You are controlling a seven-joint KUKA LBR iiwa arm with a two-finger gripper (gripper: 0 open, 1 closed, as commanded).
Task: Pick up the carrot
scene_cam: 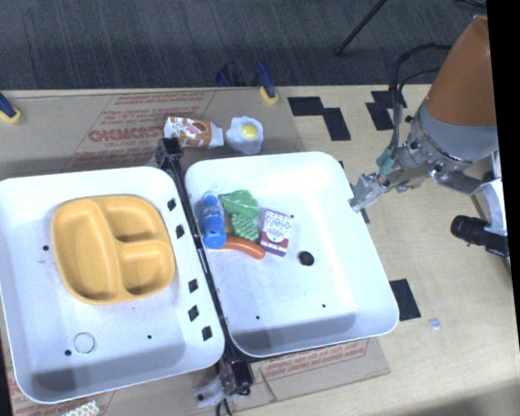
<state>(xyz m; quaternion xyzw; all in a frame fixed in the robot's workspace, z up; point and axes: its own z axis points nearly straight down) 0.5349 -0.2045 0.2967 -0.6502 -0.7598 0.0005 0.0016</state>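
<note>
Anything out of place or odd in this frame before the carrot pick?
Mildly. The carrot lies wedged in a tight pile, partly under the blue bottle and green item. Two packets and sit outside the right bin, on the cardboard behind it.

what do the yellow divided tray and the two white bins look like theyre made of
The yellow divided tray looks like moulded plastic with a matte finish: rounded compartment edges, uniform colour, no sharp glints. The white bins also look like plastic, smooth with a slight sheen: thin rounded rims and soft shading on the sloped walls. Either could be another moulded material.

Red print on cardboard sheet (133,123) under bins — too blurred to read.
</note>
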